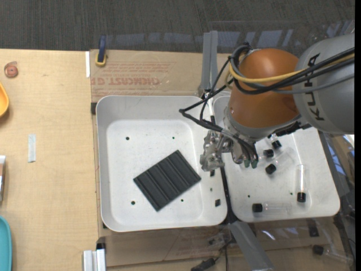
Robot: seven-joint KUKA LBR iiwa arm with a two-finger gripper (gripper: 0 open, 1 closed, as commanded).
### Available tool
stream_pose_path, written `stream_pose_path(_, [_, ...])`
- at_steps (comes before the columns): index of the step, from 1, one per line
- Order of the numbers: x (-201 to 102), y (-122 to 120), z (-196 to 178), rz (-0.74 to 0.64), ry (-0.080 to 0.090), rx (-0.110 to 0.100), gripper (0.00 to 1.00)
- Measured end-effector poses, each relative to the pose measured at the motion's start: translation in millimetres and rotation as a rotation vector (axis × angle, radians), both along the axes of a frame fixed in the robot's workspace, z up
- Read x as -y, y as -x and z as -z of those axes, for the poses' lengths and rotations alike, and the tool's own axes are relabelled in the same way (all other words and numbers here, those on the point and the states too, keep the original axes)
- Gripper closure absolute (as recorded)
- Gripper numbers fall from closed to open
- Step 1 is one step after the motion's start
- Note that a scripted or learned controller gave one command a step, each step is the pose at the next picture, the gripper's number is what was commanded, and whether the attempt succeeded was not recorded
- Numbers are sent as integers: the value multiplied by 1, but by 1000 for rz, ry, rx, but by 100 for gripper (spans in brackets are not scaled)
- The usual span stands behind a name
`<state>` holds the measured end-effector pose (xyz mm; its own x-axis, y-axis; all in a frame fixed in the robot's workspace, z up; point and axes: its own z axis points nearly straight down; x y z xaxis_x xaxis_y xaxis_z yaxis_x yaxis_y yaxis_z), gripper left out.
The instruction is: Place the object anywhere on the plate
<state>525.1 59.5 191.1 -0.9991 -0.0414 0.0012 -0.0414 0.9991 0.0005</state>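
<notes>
Seen from above at a slant: two shallow white bins side by side on a brown desk (51, 151). In the left bin (113, 117), a dark ribbed plate (167, 180), rectangular, lying flat and turned at an angle, toward the near right part of the bin floor. Reaching in from the right, a grey arm with an orange band (264, 89), yellow and black cables looped over it. Below the wrist, the pincer (213, 157), poised over the wall shared by the two bins, just right of the plate's right corner and apart from it. Cannot tell whether spread or pressed together, nor whether anything sits inside; metal parts too small and cluttered.

In the right bin (321, 205), several small black pieces scattered: one (271, 169) near the middle, another (257, 208) near the front edge. Also a clear tube with a black cap (301, 184) standing toward the right side. Which of these counts as the object cannot be told; none touching the plate.

Far left of the desk: an orange edge (3, 101) and a teal edge (4, 244), both cropped.
</notes>
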Motion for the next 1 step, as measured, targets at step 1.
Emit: stream_pose_path(1, [-75,-116,-31,-36,-1,5,100])
